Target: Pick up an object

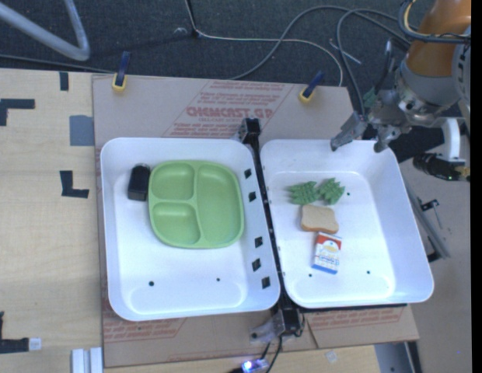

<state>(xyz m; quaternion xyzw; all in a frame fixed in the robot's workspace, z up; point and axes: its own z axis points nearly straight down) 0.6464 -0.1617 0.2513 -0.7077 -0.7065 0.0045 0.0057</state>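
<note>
Where the right bin (396,231) lies, we see a red-and-white carton (327,254); the gripper (359,140), upper right, gapes wide, holding nothing.

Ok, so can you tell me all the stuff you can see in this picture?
Shallow white bins: 2, white; left, right.
Divided plastic plate: 1, light green, left bin.
Small block: 1, black, left bin, touching the plate's left edge.
Leafy toy: 1, green, right bin.
Bread slice toy: 1, tan, below the leafy toy.
Small carton: 1, red, white and blue, below the bread.
Clamps: 2, yellow and blue, board's top edge.
Claw: 1, grey, open, above the right bin's top edge.
</note>
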